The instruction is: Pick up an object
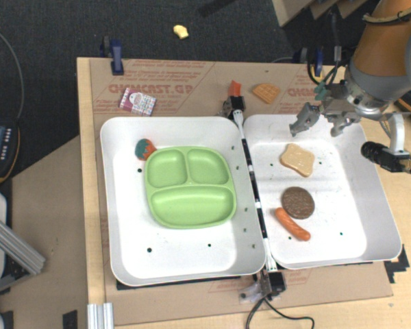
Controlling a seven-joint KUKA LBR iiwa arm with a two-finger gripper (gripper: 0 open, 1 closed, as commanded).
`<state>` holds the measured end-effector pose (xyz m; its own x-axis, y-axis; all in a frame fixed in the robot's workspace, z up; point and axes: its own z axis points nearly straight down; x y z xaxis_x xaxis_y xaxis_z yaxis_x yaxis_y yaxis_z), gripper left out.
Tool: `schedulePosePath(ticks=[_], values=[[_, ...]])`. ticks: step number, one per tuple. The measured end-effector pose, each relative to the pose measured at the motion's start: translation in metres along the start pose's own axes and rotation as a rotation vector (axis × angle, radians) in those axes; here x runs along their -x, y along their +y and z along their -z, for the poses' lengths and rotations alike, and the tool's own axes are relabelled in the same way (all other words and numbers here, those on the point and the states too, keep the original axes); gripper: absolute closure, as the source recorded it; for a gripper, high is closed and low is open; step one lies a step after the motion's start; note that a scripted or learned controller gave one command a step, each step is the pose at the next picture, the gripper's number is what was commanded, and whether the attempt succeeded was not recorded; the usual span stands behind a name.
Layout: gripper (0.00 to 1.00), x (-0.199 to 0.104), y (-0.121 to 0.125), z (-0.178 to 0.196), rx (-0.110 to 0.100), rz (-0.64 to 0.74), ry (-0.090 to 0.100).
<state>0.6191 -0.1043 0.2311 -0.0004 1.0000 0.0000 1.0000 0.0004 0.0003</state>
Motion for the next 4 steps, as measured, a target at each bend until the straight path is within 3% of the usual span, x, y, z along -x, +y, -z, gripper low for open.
schedulePosePath(ticks=[1, 2, 3, 4], values=[[0.0, 0.016, -0.05, -0.042, -0.007, -0.004, 0.001], [0.0, -0.006, -0.072, -0.152, -0.007, -0.001, 0.002], [0.0, -0.01, -0.095, -0.147, -0.004, -0.002, 0.001], [0.0, 0.071, -0.036, -0.137, 0.007, -0.005, -0.006]])
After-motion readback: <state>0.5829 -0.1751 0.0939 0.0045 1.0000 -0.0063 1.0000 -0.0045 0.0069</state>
